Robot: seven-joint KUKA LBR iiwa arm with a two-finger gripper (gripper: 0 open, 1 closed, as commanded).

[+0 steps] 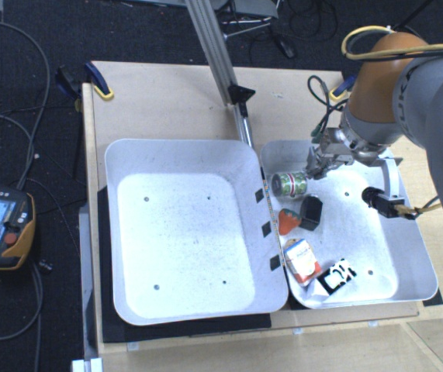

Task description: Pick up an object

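My gripper [316,167] hangs over the back left part of the right bin [376,242], just right of a green can [289,183] that lies on its side. Nothing shows as held. In front of the can lie a small black block [311,211] and a red-orange piece [288,222] side by side. Nearer the front edge rest a white and orange box [302,260] and a black and white object [336,276].
The left bin [120,208] stands beside the right one, their rims overlapping in the middle. A slanted metal pole [213,41] rises from between the bins at the back. A teach pendant [0,223] lies off the bench at the far left.
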